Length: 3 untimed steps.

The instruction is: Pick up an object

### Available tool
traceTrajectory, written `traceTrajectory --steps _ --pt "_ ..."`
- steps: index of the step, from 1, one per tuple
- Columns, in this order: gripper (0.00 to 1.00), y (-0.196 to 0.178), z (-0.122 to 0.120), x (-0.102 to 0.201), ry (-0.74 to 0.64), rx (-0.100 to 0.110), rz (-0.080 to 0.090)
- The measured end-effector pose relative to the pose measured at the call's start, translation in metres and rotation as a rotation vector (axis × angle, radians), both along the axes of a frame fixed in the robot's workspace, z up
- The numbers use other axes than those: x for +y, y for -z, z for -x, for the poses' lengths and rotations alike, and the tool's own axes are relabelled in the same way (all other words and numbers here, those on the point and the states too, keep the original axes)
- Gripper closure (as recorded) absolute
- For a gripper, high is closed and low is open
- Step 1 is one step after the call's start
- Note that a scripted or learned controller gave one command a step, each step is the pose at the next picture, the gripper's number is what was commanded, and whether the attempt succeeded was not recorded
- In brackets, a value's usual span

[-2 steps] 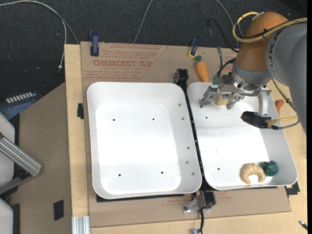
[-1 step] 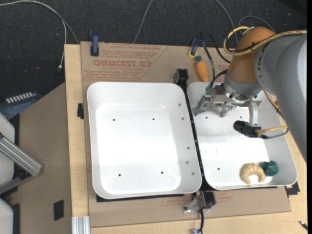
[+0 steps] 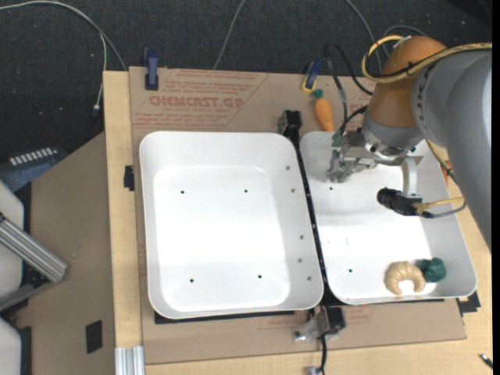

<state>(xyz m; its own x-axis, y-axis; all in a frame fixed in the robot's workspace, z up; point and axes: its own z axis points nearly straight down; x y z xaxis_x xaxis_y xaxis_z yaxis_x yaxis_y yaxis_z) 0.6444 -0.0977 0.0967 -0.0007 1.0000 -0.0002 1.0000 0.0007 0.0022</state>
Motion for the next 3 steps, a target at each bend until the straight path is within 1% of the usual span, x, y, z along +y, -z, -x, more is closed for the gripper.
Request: traceTrajectory --steps 1,2,3 --pt "1.00 -0.057 0.006 -0.006 0.001 -0.003 0.001" --pt "1.00 -0.110 0.004 -0.006 0.000 -0.003 0.000" --pt "1.00 -0.103 0.004 0.047 -0.004 0.002 -0.002"
